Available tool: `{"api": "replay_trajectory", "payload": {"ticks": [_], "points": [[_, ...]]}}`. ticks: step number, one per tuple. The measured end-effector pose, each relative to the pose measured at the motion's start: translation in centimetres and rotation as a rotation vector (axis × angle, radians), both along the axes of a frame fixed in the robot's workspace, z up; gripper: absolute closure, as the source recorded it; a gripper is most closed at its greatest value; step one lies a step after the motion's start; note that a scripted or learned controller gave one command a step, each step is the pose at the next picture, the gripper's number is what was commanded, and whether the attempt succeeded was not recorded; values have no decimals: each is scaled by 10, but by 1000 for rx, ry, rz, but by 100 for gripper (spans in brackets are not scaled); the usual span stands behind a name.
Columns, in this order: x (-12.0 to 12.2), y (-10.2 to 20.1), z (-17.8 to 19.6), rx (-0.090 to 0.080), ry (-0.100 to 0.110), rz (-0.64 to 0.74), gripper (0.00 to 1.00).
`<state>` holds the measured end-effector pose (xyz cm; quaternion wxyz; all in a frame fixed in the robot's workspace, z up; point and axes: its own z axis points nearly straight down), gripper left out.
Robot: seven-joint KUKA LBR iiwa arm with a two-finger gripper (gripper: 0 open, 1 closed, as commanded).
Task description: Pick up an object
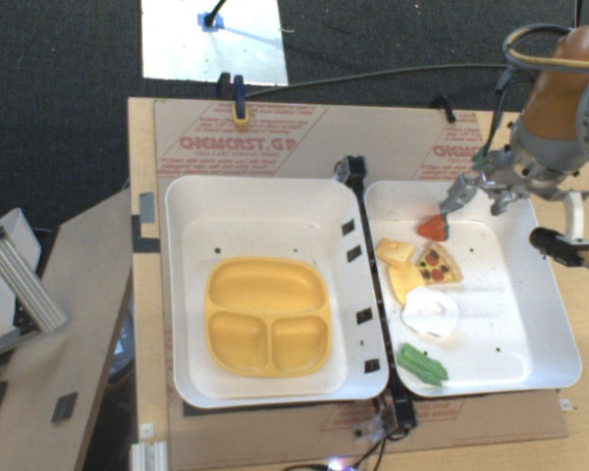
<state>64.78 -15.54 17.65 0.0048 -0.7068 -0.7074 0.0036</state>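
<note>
In the right bin (530, 351) several toy foods lie along its left side. A red piece (432, 228) is farthest back, with a yellow wedge (395, 253), a pizza slice (439, 265), a pale yellow piece (403, 283), a white piece (430, 313) and a green pea pod (421, 363) in front of it. My gripper (474, 202) hangs over the bin's far part, just right of the red piece. It is open, nothing sits between its fingers, and its left finger (457, 195) points down toward the red piece.
The left bin (191, 263) holds a yellow divided plate (268, 315). A ridge with black clips (358, 253) separates the two bins. The grey arm with its orange band (560, 96) comes in from the upper right. A black part (555, 246) juts over the right bin's right rim.
</note>
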Motion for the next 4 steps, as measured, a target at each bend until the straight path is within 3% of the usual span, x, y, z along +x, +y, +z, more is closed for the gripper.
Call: {"api": "replay_trajectory", "payload": {"ticks": [1, 3, 4], "points": [[3, 0, 9, -2, -13, 2, 0], [-6, -4, -94, -2, -10, 1, 0], [-5, -4, -81, -2, -12, 2, 100]]}}
